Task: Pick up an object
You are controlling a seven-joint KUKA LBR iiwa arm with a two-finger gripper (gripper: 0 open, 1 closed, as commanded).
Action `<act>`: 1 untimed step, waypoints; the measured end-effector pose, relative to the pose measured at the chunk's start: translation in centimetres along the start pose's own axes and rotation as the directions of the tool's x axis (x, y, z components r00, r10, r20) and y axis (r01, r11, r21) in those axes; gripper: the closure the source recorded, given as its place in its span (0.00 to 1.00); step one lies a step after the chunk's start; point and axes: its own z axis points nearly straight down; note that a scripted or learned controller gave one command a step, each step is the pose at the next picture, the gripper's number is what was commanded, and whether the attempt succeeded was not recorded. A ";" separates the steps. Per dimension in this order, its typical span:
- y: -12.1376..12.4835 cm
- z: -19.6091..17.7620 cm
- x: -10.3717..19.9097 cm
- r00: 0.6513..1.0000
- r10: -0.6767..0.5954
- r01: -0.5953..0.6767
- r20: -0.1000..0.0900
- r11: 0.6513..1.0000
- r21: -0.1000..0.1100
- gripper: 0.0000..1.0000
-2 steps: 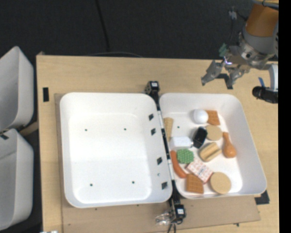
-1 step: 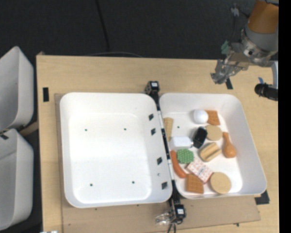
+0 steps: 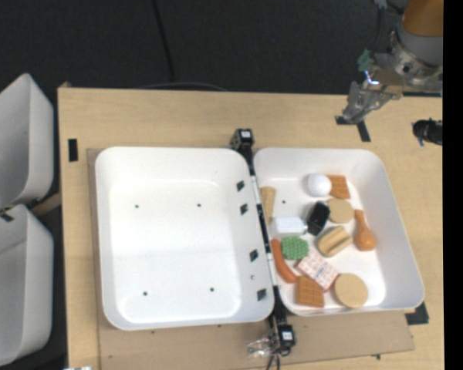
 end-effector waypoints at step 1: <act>0.4 -11.0 1.2 1.000 -0.005 0.005 0.001 1.000 -0.018 1.00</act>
